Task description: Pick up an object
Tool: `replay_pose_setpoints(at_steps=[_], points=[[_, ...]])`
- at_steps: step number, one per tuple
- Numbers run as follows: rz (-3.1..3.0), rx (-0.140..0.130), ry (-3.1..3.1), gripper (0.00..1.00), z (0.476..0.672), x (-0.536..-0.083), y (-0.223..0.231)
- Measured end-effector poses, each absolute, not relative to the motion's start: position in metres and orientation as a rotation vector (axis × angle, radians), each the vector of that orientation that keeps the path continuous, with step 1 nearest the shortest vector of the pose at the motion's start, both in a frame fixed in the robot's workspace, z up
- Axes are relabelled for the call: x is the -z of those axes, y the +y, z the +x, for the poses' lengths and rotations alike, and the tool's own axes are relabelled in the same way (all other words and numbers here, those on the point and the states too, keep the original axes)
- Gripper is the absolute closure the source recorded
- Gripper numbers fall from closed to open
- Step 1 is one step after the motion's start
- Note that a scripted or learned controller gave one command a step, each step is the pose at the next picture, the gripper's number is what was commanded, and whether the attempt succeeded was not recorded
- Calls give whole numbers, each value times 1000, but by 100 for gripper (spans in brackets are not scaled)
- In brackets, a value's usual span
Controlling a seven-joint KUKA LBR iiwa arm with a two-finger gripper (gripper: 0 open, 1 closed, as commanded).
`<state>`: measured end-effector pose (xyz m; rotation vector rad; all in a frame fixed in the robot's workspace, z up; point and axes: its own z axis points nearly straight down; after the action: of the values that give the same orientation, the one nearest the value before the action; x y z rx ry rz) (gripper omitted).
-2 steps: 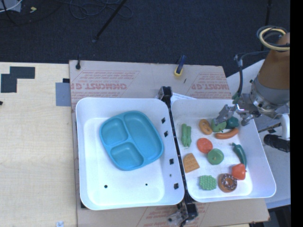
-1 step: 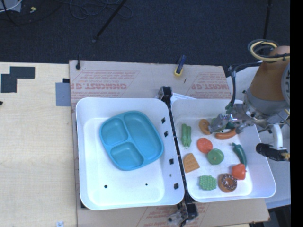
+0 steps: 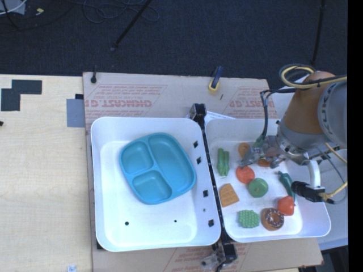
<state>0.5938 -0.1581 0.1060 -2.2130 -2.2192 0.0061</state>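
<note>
End effector (image 3: pixel 256 157) of mine hangs low over the right bin's (image 3: pixel 317 226) far side beside the red tomato (image 3: pixel 245 174), seemingly choosing a pick, its grip unreadable.

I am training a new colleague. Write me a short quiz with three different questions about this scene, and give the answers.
1. True or false: the blue divided plate lies in the left bin.
2. Which item lies nearest the gripper? A) the donut B) the red tomato C) the green bumpy piece
3. Fill in: the long green vegetable lies in the ____ bin, close to the divider between the bins.

Key: 1 true; 2 B; 3 right.
</note>
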Motion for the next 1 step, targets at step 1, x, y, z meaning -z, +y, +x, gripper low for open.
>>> replay_pose_setpoints(at_steps=[1], points=[[-2221, 0, -2219, 0, 595, -88, -156]])
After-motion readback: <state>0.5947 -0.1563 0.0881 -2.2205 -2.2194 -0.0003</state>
